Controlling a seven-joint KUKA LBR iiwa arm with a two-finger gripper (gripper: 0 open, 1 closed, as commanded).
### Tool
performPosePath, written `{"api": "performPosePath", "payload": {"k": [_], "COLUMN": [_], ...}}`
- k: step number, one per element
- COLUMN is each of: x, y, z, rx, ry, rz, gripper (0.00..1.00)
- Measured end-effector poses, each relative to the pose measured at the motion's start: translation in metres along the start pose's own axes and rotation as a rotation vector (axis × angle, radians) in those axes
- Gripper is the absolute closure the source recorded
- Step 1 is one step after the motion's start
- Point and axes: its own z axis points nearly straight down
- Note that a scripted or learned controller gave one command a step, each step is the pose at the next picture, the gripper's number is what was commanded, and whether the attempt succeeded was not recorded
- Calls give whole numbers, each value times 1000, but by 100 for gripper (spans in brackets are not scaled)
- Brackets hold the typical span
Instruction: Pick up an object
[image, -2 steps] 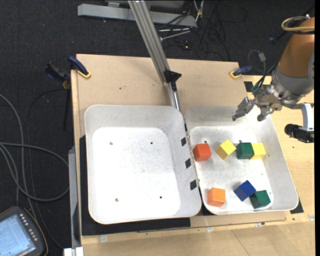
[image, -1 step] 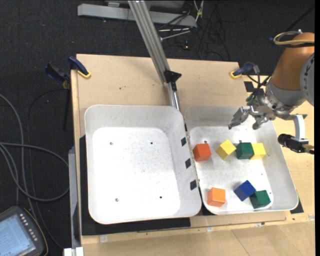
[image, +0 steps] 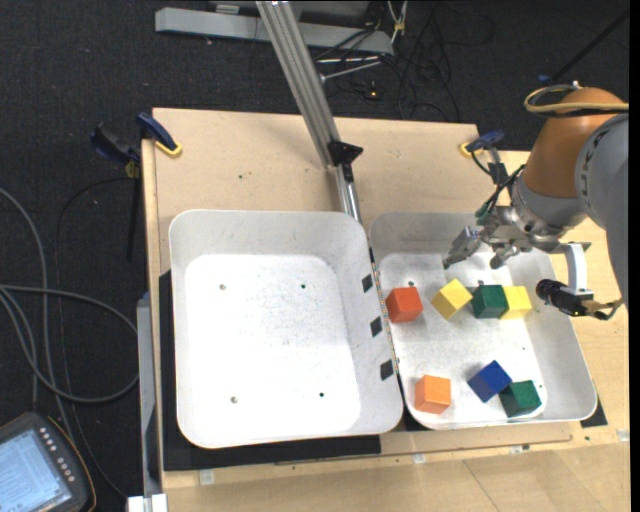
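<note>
Seven blocks lying in the right bin (image: 570, 345).
Red block (image: 404, 304), yellow block (image: 452, 298), green block (image: 490, 300) sitting mid-bin; orange block (image: 432, 393), blue block (image: 489, 380) nearing its front edge.

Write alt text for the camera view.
A grey arm's gripper hovers open over the right bin, which holds seven blocks: red, orange, blue, two yellow and two green. The left bin sits beside it on the bench.

White bins (image: 200, 240); red (image: 404, 304), orange (image: 433, 393), yellow (image: 452, 298), green (image: 490, 301), blue (image: 490, 380) blocks
</note>
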Motion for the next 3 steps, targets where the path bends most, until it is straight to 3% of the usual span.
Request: {"api": "performPosePath", "payload": {"k": [1, 3], "x": [0, -10], "y": [2, -3], "z": [-15, -113], "rx": [-7, -12], "ry": [-2, -3], "rz": [-1, 3], "gripper": [100, 100]}}
